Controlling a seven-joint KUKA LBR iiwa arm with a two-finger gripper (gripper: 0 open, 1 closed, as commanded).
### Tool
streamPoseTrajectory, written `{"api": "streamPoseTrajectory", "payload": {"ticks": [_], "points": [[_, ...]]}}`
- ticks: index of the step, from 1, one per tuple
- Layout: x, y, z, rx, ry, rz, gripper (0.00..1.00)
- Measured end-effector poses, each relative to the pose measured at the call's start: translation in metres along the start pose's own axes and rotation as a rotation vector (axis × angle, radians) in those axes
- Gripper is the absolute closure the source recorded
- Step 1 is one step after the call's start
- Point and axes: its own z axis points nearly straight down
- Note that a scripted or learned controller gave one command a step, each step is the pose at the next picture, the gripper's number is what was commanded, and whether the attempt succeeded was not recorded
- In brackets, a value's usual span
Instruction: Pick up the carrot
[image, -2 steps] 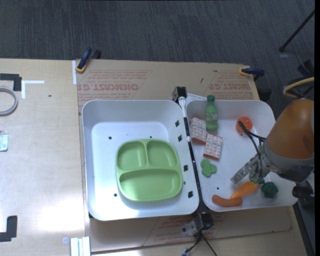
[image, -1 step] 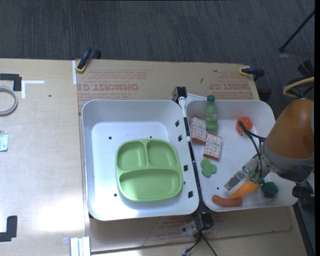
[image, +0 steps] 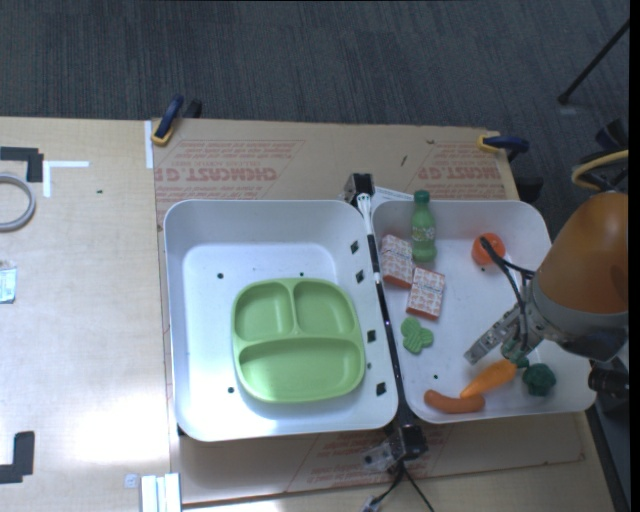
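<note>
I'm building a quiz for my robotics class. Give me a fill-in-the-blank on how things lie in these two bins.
1. The green divided plate lies in the ____ bin.
2. The carrot lies in the ____ bin.
3. The bottle in the right bin has a ____ cap.
4. The plate has ____ compartments.

Missing words: left; right; green; three
</note>
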Motion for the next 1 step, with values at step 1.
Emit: {"api": "streamPoseTrajectory", "payload": {"ticks": [1], "points": [[0.0000,0.0000,0.0000,0.000,0.000,0.000,0.00]]}}
